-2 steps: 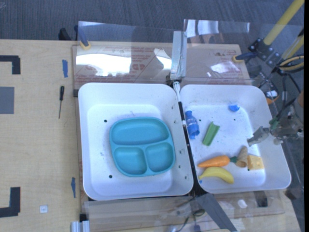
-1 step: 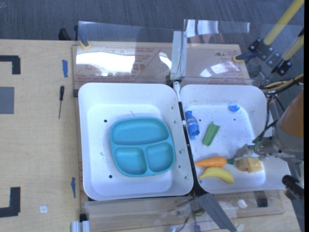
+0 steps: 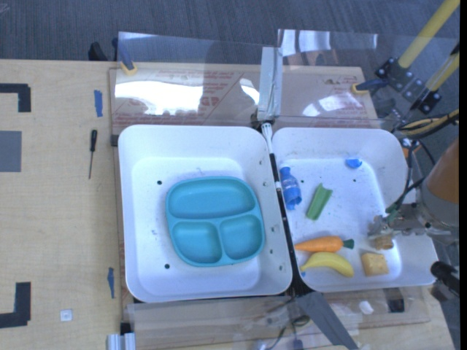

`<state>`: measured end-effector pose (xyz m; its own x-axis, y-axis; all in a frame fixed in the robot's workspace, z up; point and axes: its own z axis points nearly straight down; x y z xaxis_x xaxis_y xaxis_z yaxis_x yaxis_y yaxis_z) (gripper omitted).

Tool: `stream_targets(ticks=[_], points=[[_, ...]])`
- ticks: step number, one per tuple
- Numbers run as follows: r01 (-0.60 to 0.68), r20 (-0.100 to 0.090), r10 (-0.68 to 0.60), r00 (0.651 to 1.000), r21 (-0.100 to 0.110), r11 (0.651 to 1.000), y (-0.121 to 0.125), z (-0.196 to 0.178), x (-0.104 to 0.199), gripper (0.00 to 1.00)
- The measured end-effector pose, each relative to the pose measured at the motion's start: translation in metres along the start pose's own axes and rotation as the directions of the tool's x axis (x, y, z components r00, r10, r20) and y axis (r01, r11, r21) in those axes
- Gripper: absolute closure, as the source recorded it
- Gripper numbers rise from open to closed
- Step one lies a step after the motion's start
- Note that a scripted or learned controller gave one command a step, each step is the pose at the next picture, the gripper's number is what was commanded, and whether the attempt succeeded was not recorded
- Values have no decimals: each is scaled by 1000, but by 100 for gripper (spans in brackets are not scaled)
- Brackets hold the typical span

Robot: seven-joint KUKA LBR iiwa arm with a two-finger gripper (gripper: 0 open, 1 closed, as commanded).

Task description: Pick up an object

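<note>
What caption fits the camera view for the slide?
Claw low in the right bin above a tan cube, near banana and carrot; blue tray in the left bin.

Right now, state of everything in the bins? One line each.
gripper: low in right bin, above bread chunk, holding nothing visible
bread chunk: loose on floor
banana: lying flat, touching carrot
carrot: lying flat
green stick: lying flat
blue bottle: on its side
divided plate: upright, left bin

In the right bin (image 3: 394,265), a yellow banana (image 3: 328,265) lies flat near the front wall, an orange carrot (image 3: 321,244) just behind it, a tan chunk (image 3: 375,263) beside them, a green strip (image 3: 318,202) mid-bin, a blue bottle (image 3: 290,189) by the left wall.
</note>
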<state>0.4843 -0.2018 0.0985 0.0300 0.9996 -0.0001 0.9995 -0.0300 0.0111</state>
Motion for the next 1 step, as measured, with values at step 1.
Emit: stream_targets(ticks=[1], points=[[133, 2, -133, 991, -1, 991, 14, -137, 37, 100]])
